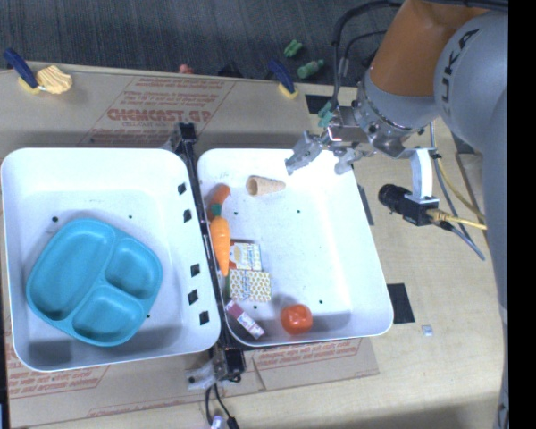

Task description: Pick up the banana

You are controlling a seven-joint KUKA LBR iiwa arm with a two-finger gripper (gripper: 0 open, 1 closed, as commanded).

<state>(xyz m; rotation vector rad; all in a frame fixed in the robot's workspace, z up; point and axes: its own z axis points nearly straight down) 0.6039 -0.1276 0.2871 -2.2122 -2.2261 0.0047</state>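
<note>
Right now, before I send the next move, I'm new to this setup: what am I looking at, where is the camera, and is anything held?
One camera looks down at a slant on a bench. The grey machine with an orange band on the right is a robot arm. Its two-fingered hand hangs over the far edge of the right bin, with its fingers apart and nothing between them. The left bin holds a blue divided plate. The right bin holds a carrot, a tomato, a pale cone and small packets. I cannot tell which of these is meant as the banana.
</note>
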